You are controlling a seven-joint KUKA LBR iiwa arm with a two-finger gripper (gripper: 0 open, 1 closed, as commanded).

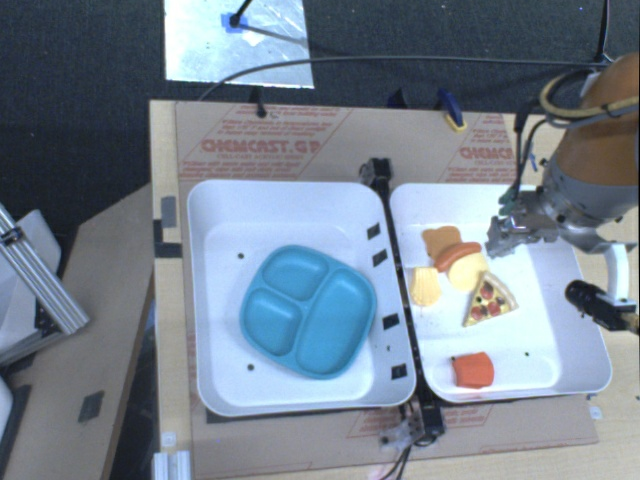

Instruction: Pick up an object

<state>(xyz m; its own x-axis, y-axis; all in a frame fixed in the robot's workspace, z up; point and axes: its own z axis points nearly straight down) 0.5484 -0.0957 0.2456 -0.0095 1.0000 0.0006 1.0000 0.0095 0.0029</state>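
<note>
Nearest the camera, an orange block (473, 370) sits alone toward the front of the right bin (580, 368), well apart from everything else. It looks like a small, light, stiff toy piece with fairly square sides, so I judge it the easiest thing to pick: two fingers could close across its short width with nothing beside it to bump.

Behind it lies a toy pizza slice (489, 301), flat and thin, probably hard to get under and likely to slide on the smooth white floor. Further back a cluster crowds together: a pale yellow piece (426, 287), a reddish sausage-like piece (461, 257) resting against a cream round (467, 274), and an orange-tan piece (440, 238). These touch or overlap, so a grasp there risks nudging the neighbours.

Above the back of that cluster hangs the gripper (503, 238), reaching in from the right, near the orange-tan piece. Whether its fingers are spread or closed I cannot tell, and nothing is seen held in it.

Across the divider, the left bin (215, 218) holds a blue sectioned plate (308, 310).
</note>
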